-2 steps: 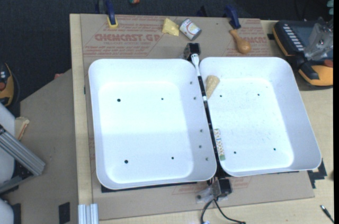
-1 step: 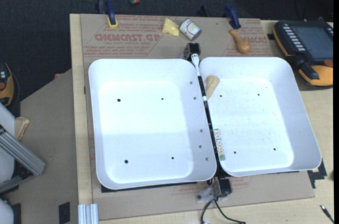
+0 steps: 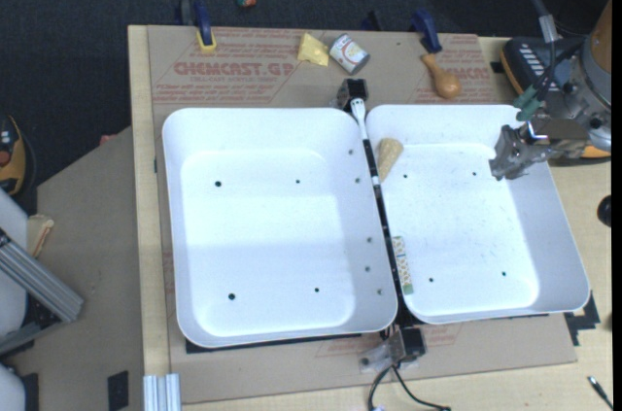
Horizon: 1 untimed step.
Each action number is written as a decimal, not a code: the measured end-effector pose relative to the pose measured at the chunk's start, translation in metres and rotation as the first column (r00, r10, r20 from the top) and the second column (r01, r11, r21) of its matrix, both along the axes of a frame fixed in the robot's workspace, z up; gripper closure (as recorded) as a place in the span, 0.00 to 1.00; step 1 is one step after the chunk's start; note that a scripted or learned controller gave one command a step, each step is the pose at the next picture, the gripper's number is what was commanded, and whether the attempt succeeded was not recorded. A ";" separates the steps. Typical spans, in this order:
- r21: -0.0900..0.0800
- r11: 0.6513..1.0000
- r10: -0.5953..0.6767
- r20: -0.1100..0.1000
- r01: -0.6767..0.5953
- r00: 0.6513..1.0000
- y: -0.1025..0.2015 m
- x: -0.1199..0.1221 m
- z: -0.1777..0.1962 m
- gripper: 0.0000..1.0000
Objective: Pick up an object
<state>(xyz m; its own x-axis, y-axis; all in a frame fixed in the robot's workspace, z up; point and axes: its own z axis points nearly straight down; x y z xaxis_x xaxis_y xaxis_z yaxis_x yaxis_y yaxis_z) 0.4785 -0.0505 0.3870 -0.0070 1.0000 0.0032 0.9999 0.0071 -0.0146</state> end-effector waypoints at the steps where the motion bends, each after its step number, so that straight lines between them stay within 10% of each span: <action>1: -0.003 1.000 -0.001 0.033 0.001 0.999 0.041 0.053 0.127 1.00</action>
<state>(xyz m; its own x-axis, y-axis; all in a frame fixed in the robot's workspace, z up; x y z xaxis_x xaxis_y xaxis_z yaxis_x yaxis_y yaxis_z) 0.5311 -0.0100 0.5143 -0.0063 1.0000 -0.0002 0.9998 0.0063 0.0185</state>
